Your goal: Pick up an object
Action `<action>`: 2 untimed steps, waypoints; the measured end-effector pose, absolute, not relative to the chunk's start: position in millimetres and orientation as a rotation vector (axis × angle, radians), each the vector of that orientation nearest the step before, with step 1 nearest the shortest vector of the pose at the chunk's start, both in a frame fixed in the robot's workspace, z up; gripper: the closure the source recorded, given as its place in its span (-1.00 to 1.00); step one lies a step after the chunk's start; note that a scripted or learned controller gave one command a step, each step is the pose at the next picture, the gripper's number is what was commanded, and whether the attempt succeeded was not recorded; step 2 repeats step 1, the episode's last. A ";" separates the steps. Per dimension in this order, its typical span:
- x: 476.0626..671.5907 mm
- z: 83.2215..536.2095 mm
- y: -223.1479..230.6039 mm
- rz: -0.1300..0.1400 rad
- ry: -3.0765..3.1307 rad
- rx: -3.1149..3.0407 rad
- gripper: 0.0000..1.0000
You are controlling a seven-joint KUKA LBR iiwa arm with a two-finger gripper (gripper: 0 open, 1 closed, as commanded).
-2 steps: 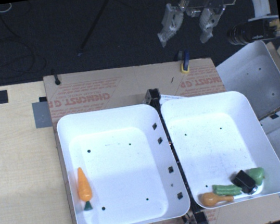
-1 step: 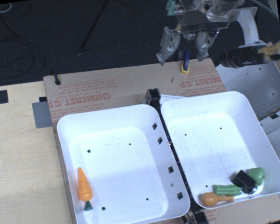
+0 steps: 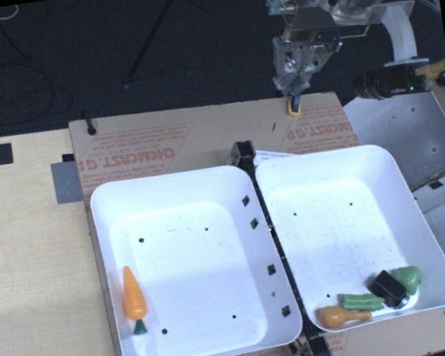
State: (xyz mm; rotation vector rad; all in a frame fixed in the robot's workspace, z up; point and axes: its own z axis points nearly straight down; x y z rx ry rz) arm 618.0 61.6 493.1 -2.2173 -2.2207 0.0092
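Note:
An orange toy carrot point(image 3: 132, 295) with a green stub lies at the left wall of the left bin point(image 3: 166, 192). In the front right corner of the right bin point(image 3: 329, 166) lie a green pod-like piece point(image 3: 361, 302), a black block point(image 3: 387, 288), a pale green piece point(image 3: 408, 276) and an orange pear-shaped piece point(image 3: 341, 316), close together. My gripper point(image 3: 297, 79) hangs high above the bench beyond the far edge of the right bin, far from every object. Nothing shows between its fingers.
The bins stand on a brown cardboard sheet point(image 3: 200, 139) and a black clip strip point(image 3: 268, 241) joins them. A small yellow and black item point(image 3: 294, 105) sits on the cardboard under the gripper. Cables lie on the dark floor at the back.

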 end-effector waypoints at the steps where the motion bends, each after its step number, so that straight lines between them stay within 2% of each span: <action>1: 573.3 539.7 15.3 0.002 -2.218 -2.224 1.00; 2: 573.3 539.7 15.3 0.002 -2.218 -2.224 1.00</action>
